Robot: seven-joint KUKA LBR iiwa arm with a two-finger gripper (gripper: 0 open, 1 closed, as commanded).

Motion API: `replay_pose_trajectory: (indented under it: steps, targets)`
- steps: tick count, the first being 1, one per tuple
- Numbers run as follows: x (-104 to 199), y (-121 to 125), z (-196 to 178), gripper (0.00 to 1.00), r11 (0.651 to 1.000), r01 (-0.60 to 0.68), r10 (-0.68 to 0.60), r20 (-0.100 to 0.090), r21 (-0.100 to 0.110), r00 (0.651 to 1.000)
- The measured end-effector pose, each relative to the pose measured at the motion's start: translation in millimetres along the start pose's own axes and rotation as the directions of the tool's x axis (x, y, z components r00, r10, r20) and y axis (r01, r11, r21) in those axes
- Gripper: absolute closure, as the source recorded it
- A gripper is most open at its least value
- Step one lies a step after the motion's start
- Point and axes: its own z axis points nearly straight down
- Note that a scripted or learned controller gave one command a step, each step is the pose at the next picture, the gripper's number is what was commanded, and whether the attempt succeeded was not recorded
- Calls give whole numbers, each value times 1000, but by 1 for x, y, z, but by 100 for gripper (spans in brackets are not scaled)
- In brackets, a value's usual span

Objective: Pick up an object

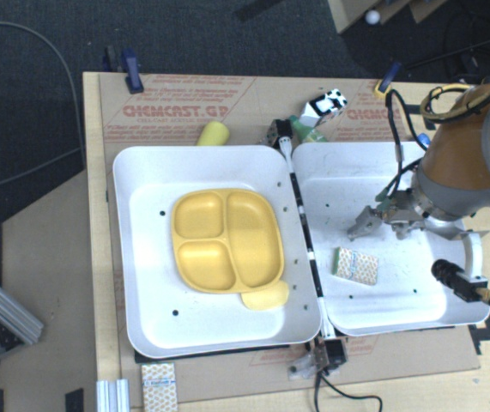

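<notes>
A small patterned packet (355,265) with a green edge lies flat on the floor of the right bin (382,163). My gripper (378,228) hangs just above and behind it, low over the bin floor, open with nothing between its fingers. In the left bin (142,230) a yellow divided plate (226,239) sits in the middle. A pale yellow rounded piece (267,296) pokes out from under the plate's front edge.
Behind the bins on the cardboard lie a yellow cylinder (214,133) and a black-and-white object (326,106). A blue clamp (130,69) grips the back left edge. Another patterned packet (159,384) lies at the bench front.
</notes>
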Motion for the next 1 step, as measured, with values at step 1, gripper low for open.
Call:
replay_pose_trajectory:
  steps: [1]
  targets:
    - [20, -22, 48, 0, 1000, -1, 1, 1, 0, 1000]
